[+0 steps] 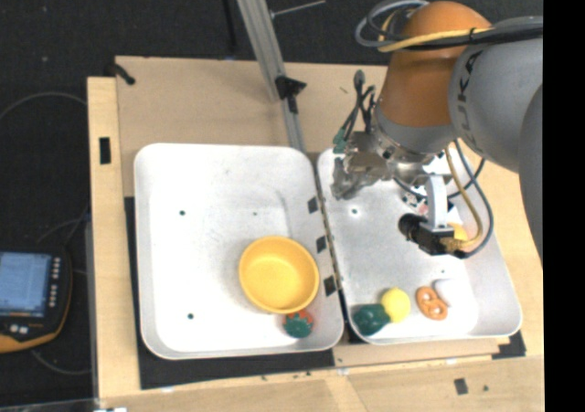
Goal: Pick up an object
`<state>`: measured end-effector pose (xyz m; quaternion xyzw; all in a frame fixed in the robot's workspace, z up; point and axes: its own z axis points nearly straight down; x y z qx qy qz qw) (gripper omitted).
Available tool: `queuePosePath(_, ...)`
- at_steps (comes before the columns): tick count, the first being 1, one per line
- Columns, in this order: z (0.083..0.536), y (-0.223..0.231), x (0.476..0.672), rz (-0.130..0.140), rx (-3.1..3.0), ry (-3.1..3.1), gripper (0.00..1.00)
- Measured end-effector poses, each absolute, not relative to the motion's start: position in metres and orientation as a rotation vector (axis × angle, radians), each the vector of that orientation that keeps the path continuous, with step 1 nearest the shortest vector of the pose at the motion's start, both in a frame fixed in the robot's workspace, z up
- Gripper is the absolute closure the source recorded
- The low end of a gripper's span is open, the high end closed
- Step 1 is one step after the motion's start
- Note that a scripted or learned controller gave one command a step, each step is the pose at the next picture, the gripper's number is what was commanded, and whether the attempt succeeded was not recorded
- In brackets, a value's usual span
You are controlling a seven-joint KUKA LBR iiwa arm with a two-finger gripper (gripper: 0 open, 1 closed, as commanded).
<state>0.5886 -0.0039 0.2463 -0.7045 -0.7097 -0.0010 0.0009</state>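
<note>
1. nothing's picked yet: the likely targets, a yellow ball (397, 303), a green piece (370, 317) and an orange ring (431, 302), all lie along the near edge of the right bin (494, 282).
2. the gripper (350, 174) sits at that bin's far left corner, well apart from them; i can't tell its state from here.
3. beyond the right bin, the left bin (183, 182) holds a yellow bowl (279, 273) with a small toy (299, 323) beside it.
4. reach, descent, grasp and lift all remain, i'd say.

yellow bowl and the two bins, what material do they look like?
Yellow bowl: probably moulded plastic, smooth and matte to satin, with even colour and a soft sheen on the rim. Left bin and right bin: likely thin formed plastic, white and matte, with rounded corners and shallow walls.
</note>
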Motion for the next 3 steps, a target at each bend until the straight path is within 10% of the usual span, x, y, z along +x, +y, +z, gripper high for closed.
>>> queuePosePath(2, 0.251, 0.087, 0.555, -0.006, -2.212, -2.231, 1.0)
queuePosePath(3, 0.251, 0.083, 0.555, -0.004, -2.22, -2.224, 0.0)
